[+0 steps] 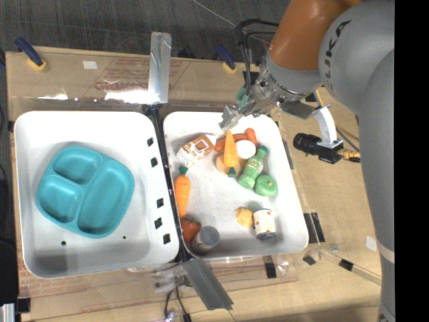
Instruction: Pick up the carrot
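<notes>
Judging by looks, I took the carrot [181, 192] for a light, stiff, smooth toy, best pinched mid-body. I couldn't tell the gripper [232, 117]'s state above the right bin [295, 213].

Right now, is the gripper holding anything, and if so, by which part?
Nothing is held. The gripper hangs over the far rim of the right bin, with nothing between its fingers. The carrot lies in that bin by its left wall, apart from the gripper.

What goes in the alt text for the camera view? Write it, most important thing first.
The gripper hangs over the far edge of the right bin, above a heap of toy food, while a carrot lies by that bin's left wall. The left bin holds a teal divided plate.
</notes>
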Robot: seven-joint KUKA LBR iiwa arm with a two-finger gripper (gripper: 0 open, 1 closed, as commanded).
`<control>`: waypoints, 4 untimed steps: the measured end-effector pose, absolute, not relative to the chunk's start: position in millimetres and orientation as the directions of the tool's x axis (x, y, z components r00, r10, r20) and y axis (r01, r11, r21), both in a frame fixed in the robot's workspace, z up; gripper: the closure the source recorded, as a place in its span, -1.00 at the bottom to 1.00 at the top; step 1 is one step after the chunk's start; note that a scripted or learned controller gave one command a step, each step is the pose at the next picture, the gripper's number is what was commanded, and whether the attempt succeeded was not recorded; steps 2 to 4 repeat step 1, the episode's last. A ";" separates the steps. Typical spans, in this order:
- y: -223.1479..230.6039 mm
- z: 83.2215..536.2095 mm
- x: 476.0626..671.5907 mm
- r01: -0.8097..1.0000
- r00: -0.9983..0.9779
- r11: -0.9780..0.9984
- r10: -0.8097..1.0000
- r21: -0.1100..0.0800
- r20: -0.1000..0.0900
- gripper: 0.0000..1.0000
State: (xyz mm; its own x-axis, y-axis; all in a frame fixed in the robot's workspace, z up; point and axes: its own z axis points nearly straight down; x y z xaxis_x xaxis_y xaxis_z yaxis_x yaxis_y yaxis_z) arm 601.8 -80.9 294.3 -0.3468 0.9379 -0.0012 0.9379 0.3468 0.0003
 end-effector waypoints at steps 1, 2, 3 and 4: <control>-87.4 246.8 514.6 0.922 -0.387 0.387 0.922 -0.004 0.001 1.00; -87.4 246.8 514.6 0.922 -0.387 0.387 0.922 -0.004 0.001 1.00; -87.4 246.8 514.6 0.922 -0.387 0.387 0.922 -0.004 0.001 1.00; -87.4 246.8 514.6 0.922 -0.387 0.387 0.922 -0.004 0.001 1.00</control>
